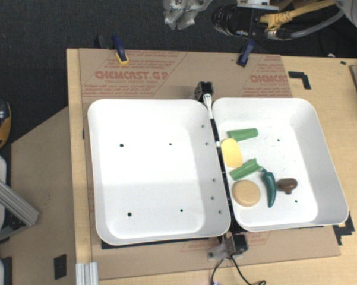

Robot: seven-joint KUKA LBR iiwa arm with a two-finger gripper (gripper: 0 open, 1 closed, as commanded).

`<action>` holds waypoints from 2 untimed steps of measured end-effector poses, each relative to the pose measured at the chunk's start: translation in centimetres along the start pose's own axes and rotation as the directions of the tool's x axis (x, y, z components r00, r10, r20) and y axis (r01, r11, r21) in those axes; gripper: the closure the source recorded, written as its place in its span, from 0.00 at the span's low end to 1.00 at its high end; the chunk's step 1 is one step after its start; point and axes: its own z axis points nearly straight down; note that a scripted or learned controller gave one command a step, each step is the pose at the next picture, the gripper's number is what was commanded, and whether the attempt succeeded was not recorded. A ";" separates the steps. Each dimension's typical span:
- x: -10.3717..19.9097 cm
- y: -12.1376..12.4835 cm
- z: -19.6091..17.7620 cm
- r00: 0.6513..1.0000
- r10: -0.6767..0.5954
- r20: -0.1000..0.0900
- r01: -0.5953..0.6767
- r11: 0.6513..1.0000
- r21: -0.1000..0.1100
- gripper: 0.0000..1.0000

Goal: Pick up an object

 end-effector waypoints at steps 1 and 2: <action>0.1 0.0 -1.1 1.000 -0.002 -0.001 0.002 1.000 -0.003 1.00; 0.2 0.1 -2.1 1.000 -0.003 -0.002 0.003 1.000 -0.007 1.00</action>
